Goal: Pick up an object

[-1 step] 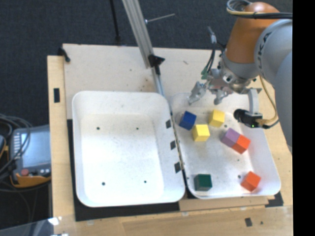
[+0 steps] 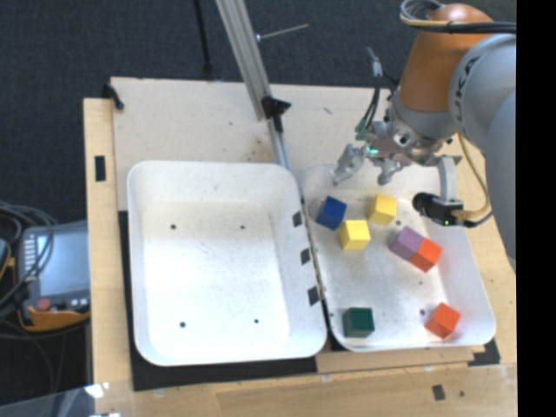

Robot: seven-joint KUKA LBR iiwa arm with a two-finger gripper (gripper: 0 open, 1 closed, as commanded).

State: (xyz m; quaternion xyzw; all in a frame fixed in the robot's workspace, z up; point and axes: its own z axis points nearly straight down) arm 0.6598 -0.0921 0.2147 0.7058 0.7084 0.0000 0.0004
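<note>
In the right bin point(image 2: 465, 259), yellow cube point(image 2: 383, 208) lies just below pincer point(image 2: 366, 168).

White bins point(image 2: 217, 259) hold blue point(image 2: 331, 213), yellow point(image 2: 354, 234), purple point(image 2: 406, 242), orange point(image 2: 443, 320) and green point(image 2: 358, 321) cubes; the arm point(image 2: 439, 59) is grey and orange.

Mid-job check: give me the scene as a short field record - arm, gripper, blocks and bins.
arm: grey KUKA arm with orange band, over the right bin's far edge
gripper: two-finger gripper, open, holding nothing
right shallow white bin: blue cube, two yellow cubes, purple block touching an orange block, green cube, second orange cube
left shallow white bin: no blocks
</note>
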